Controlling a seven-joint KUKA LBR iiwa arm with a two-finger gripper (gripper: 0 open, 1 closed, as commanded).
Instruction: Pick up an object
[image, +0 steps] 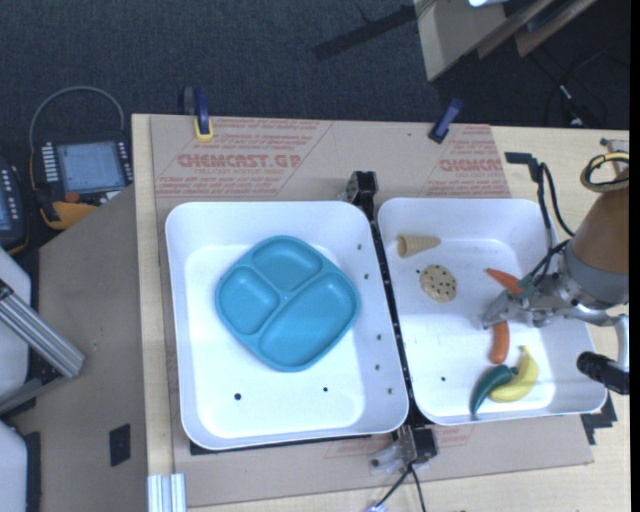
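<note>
Several toy foods lay in the right bin (400, 330), and the gripper (503, 312), its state impossible to tell, hung over the orange sausage (498, 343), which wanted a centred, straight descent.

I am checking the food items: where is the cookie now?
The cookie lies in the right bin, in its upper left part, just below the ice cream cone and left of the gripper.

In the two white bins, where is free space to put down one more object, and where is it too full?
Free: the left bin floor in front of the blue plate; the right bin floor below the cookie. Crowded: its right side, around the gripper, carrot and banana.
</note>
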